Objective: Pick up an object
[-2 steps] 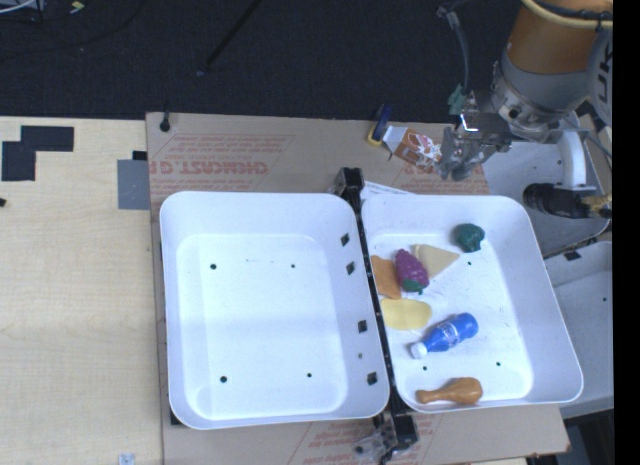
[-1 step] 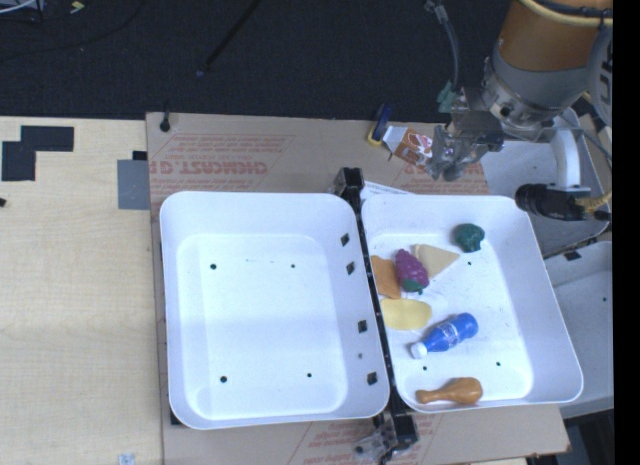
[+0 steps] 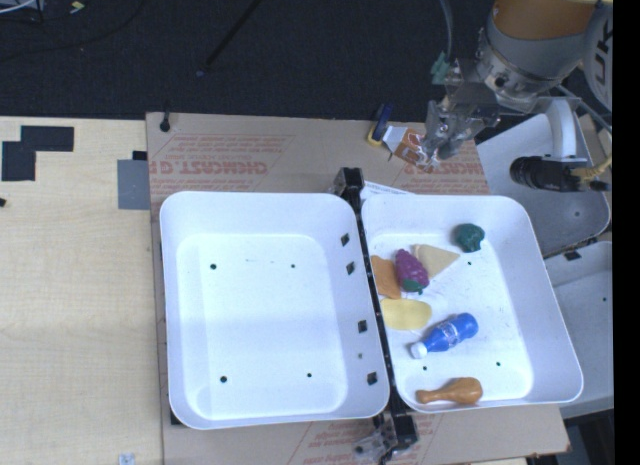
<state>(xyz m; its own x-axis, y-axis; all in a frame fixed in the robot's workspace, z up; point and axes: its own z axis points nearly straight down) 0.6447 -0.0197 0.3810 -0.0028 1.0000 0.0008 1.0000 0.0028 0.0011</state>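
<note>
On a bench of pale wood, the gripper point(image 3: 437, 145) hangs above the right bin's point(image 3: 545, 283) far rim, well apart from the blue bottle point(image 3: 447, 334) (finger spread: cannot tell), which lies among toys.

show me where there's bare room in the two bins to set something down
The left white bin offers bare floor wall to wall. In the right white bin, floor lies free along the right wall, right of the blue plastic bottle. Its left side is crowded around the purple toy.
</note>
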